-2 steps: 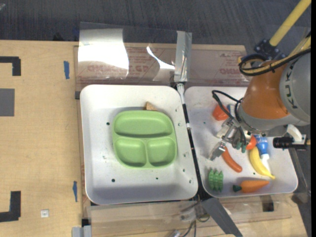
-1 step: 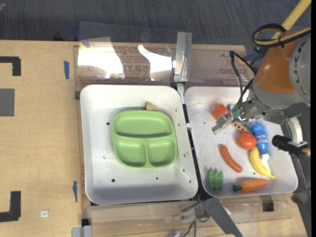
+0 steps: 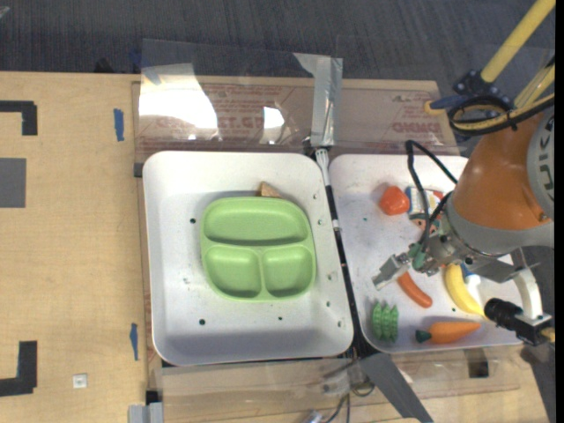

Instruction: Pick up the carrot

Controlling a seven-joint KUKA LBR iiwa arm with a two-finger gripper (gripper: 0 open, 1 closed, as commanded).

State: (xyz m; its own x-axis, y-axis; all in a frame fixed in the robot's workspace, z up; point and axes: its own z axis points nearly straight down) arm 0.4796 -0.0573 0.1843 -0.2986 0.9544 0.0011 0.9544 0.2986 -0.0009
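From the overhead camera, the carrot (image 3: 451,330) lies flat along the near edge of the right bin (image 3: 361,192), orange with a small green end pointing toward the bin's middle. It sits below and a little to the right of my claw (image 3: 407,265), apart from it, with nothing of mine touching it.

My claw hangs low over the middle of that bin, under my orange band (image 3: 498,183). One grey finger (image 3: 388,271) sticks out to the left; the rest is a tangle of metal and wire, and from this slant I cannot tell whether the fingers are spread or pressed together. Nothing shows between them. Just beneath the claw lies a small red-orange chili pepper (image 3: 415,290), so close that it may be touching the fingertip, though the view is too poor to be sure. A yellow banana (image 3: 460,290) lies just right of it, partly under my wrist, and its lower end comes near the carrot.

Further off, a red-orange tomato (image 3: 394,201) sits toward the back of the bin, and a green ridged piece (image 3: 384,320) rests near the front left corner, left of the carrot.

The left bin (image 3: 167,236) holds a green divided plate (image 3: 258,246), with a small tan thing (image 3: 269,189) peeking out behind it. Both bins stand on a pale wooden bench (image 3: 66,236) with dark carpet (image 3: 264,7) beyond.
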